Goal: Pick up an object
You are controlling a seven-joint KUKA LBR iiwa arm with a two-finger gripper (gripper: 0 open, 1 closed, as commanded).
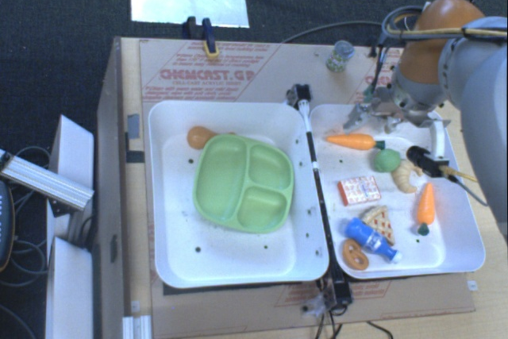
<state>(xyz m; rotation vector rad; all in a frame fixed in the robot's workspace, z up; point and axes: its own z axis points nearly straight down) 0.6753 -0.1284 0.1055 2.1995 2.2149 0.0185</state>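
White plastic is what you see across the middle of the frame: two shallow bins side by side on the tabletop (238,63). Your left bin (171,194) carries a green divided tray (242,182) with an orange ball (198,137) touching its upper left edge. Your right bin (464,238) carries the small things: a carrot (351,141) lying across near the top, a green ball (387,159), a croissant (406,175) just beside it, a red-and-white box (359,189), a second carrot (426,205) at the right, a pizza slice (380,223), a blue bottle (370,240) and a pretzel (355,255) near the lower edge. Your hand (373,113) hangs over the upper edge of the right bin, just above the first carrot; you cannot tell from this slant how its jaws stand, and nothing shows between them.
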